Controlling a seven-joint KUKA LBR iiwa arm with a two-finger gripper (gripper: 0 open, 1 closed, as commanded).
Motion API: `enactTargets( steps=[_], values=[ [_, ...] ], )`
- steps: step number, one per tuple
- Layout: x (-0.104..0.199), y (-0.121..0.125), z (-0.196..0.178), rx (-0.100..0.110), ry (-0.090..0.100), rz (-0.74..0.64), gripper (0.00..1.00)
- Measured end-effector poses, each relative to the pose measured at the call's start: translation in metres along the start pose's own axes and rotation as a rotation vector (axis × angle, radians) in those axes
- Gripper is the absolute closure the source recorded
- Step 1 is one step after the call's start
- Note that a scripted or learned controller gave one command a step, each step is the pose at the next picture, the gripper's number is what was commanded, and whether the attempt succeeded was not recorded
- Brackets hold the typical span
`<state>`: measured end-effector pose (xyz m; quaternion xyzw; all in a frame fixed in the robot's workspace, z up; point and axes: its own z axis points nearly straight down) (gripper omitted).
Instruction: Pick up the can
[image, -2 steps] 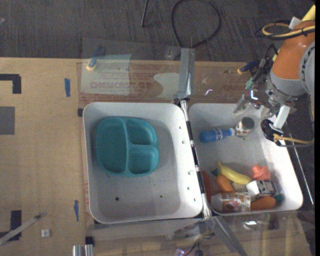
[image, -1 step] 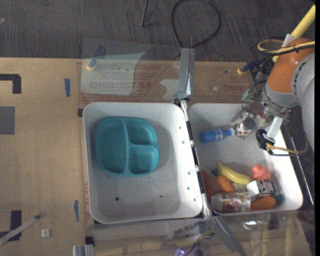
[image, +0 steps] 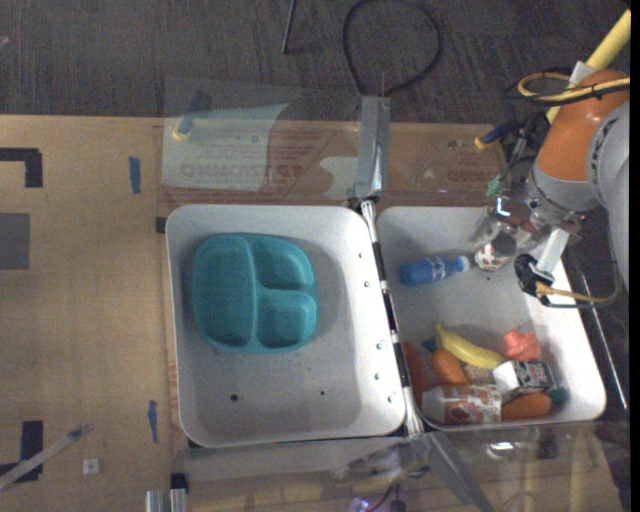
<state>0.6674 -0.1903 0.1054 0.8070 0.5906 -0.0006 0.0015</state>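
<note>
The pincer (image: 497, 243) hangs low over the can (image: 487, 257), ready to grip; its opening I cannot tell.

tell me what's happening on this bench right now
A grey robot arm with an orange band reaches in over the right white bin, its gripper hanging by the far wall near a small round can and a blue plastic bottle. Whether it holds anything is unclear. Toy food lies piled at that bin's near end; the left white bin holds a teal divided plate.
</note>
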Motion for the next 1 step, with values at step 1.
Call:
enactTargets(
  steps=[1],
  values=[
    [0.0279, -0.0086, -0.1082, 0.001, 0.001, 0.095, 1.00]
  ],
)
